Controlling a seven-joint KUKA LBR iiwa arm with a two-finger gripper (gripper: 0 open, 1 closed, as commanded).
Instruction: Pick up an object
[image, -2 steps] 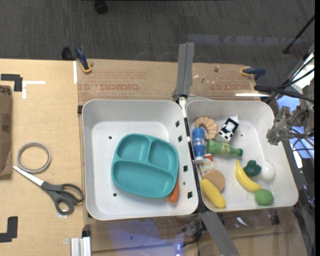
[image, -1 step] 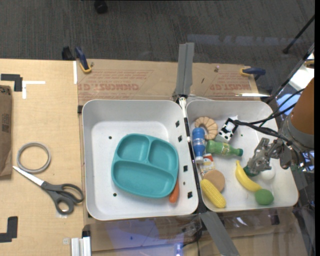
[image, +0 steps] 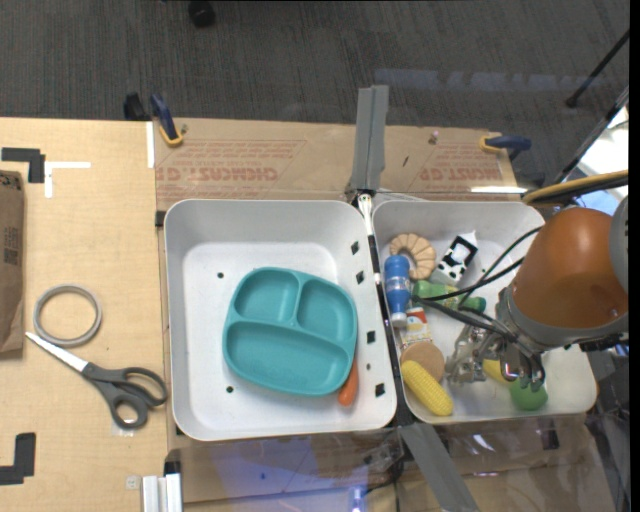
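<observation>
A: Status on the arm?

B: Arm (image: 575, 275) comes in from the right, low over the right bin (image: 570, 400). Orange band sits right above the wrist and blocks most of that bin's right half. Gripper (image: 478, 362) is down in the bin's front part, among cables.

A: Open or closed?

B: Cannot tell. The metal parts and wires clutter that spot. No object visibly in its grasp.

A: What's near it?

B: Taking the gripper as reference: corn cob (image: 426, 387) just to its left, lying at a slant by the bin's front wall. Green round object (image: 529, 394) just to its right, near the front wall. A small yellow piece (image: 497, 371) shows between the gripper and the green object. Brown round item (image: 421, 357) left of the gripper, touching the top of the corn.

A: Rest of that bin?

B: Further back from the gripper: blue-capped bottle (image: 398, 289) lying along the divider side, a green stick-like item (image: 447, 293) across from it, a beige ring-shaped toy (image: 411, 253), and a black-and-white object (image: 459, 256) near the back wall.

A: Left bin?

B: Left bin (image: 200, 300) holds a teal divided plate (image: 291, 332), flat, three compartments. A carrot (image: 348, 387) lies at the plate's front right edge, touching it.

A: Outside the bins?

B: Well left of the plate: scissors (image: 105, 381) and a tape roll (image: 67, 314) on the bench.
</observation>
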